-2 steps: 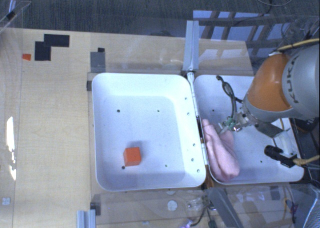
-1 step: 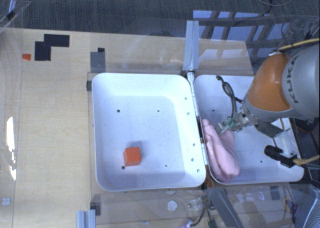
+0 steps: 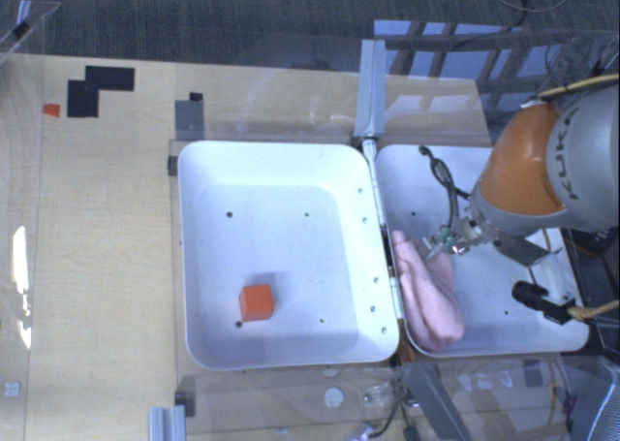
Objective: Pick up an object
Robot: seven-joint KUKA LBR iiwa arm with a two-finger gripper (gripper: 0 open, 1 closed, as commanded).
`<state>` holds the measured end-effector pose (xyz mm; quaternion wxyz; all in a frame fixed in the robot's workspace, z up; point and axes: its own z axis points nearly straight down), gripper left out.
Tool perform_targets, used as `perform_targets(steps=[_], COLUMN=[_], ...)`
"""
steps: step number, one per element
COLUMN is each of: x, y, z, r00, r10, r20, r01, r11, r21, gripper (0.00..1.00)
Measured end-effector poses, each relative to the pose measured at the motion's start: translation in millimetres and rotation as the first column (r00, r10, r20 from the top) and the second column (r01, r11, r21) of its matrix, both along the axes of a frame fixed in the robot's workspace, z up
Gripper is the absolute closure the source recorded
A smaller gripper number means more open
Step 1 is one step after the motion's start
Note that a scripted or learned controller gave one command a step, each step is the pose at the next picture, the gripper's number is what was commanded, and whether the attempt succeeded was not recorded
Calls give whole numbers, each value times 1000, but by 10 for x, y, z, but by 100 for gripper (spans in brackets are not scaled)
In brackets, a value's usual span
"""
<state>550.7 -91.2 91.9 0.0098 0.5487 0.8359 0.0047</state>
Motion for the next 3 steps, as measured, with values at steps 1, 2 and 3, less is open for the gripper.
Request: perform_targets(steps=[1, 2, 3], x=[0, 0, 0], y=[0, 0, 0], z=[0, 0, 0], r00=[1000, 1000, 1000], r10=[0, 0, 0], r20=[0, 0, 0], r01=[0, 0, 0], r11=[1000, 1000, 1000], r21=[0, 0, 0], gripper=[0, 0, 0])
